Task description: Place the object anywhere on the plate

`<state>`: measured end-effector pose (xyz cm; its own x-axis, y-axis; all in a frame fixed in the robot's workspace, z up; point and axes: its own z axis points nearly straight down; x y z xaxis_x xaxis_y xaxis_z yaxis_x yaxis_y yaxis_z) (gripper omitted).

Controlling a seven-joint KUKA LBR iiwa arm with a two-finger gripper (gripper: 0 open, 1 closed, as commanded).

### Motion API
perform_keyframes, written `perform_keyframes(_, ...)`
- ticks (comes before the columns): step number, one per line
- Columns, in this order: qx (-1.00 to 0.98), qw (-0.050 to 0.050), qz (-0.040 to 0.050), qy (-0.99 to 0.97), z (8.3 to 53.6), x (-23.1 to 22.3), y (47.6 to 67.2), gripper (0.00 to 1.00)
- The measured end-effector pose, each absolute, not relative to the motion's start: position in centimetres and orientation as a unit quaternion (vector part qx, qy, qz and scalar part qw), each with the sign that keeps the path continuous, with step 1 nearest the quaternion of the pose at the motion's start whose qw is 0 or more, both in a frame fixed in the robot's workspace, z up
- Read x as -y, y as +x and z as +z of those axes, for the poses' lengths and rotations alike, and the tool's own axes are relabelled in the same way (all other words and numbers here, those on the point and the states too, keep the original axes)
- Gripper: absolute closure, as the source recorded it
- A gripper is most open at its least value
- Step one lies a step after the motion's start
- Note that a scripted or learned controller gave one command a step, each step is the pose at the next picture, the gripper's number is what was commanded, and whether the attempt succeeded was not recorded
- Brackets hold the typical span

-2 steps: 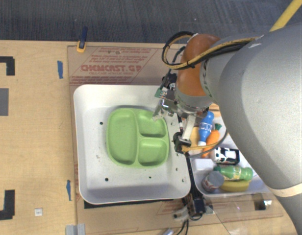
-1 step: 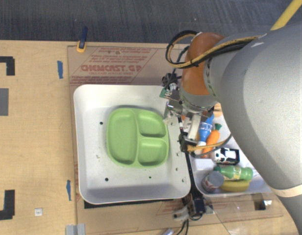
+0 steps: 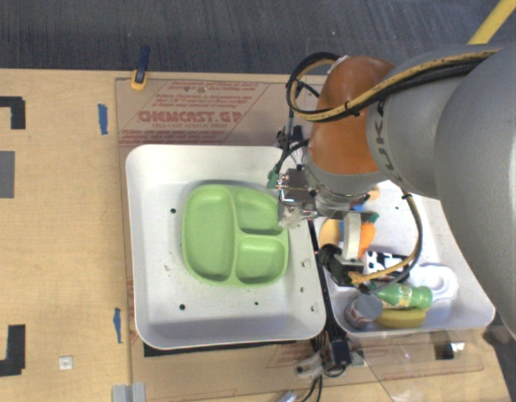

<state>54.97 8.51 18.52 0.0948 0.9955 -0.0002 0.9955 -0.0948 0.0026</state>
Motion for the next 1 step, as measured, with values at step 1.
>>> perform_keyframes(1, -0.673, 0.000, 0.0000, 0.740, 18.42, -8.50, 54.92, 0.00)
